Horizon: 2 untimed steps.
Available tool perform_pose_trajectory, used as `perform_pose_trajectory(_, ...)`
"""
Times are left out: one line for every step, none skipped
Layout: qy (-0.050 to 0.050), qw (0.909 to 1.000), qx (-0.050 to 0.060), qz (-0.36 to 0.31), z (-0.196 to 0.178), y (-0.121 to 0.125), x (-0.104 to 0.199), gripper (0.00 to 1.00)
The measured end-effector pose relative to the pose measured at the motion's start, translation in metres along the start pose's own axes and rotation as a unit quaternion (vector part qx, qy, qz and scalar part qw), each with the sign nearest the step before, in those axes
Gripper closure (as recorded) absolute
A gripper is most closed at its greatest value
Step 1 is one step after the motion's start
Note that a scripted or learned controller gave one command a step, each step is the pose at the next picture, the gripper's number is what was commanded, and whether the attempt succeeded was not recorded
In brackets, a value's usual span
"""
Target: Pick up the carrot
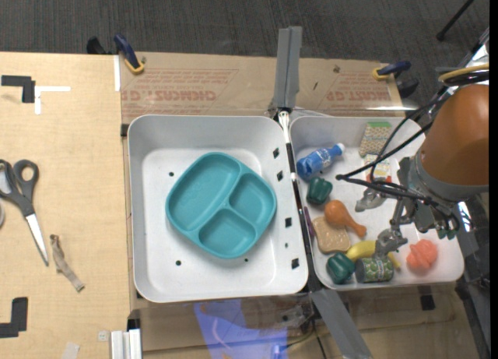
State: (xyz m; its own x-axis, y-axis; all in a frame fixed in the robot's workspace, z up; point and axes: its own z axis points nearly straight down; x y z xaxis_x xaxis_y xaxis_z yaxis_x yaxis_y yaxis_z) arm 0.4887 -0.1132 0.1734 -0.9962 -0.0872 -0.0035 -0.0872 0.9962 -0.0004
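My gripper (387, 229) hangs low over the right bin (455, 276), near its front right part, with the arm's orange band above it. Just below the gripper a small orange tip (393, 258) peeks out between the yellow toy (360, 251) and the can (375, 269). It may be the carrot, and most of it is hidden by the gripper. Nothing can be seen held in the gripper.
The right bin also holds a blue bottle (317, 160), a green pepper (319, 191), a drumstick (342, 216), a bread slice (331, 238), a dark green toy (339, 269), a pink-orange fruit (422, 255) and a patterned box (376, 139). A teal divided plate (222, 204) lies in the left bin (148, 217).
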Motion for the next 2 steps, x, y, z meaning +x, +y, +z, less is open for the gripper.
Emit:
perform_pose_trajectory(0.001, 0.9981, -0.001, 0.062, 0.0816, -0.0038, -0.0328, 0.00)
perform_pose_trajectory(0.000, 0.9982, -0.001, 0.061, 0.0722, -0.0035, -0.0340, 1.00)
